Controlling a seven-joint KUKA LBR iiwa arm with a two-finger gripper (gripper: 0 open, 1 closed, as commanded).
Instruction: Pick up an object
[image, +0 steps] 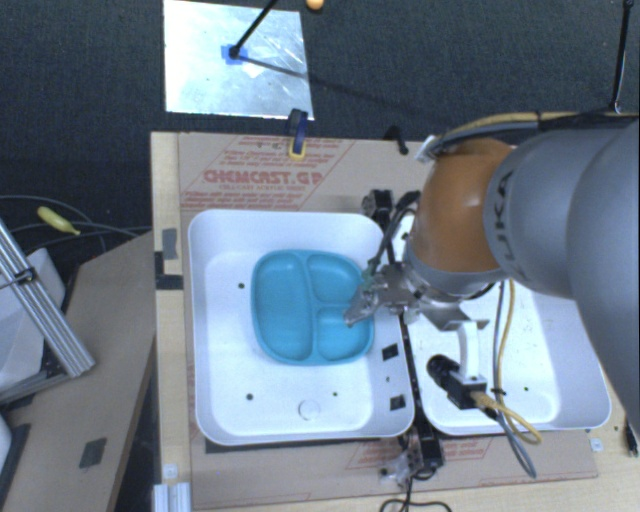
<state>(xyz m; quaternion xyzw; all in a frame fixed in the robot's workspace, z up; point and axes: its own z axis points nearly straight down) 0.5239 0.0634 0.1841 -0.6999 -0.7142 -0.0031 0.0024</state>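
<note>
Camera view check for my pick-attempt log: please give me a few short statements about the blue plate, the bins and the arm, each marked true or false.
1. A blue plastic plate with divided compartments lies in the left shallow white bin. True.
2. The blue plate stands on edge against the bin wall. False: it lies flat on the bin floor.
3. The grey arm with the orange band reaches over the divide between the two bins. True.
4. The two-finger gripper is at the plate's left rim. False: it is at the right rim.
5. The plate is lifted clear of the bin. False: it rests in the bin.
</note>
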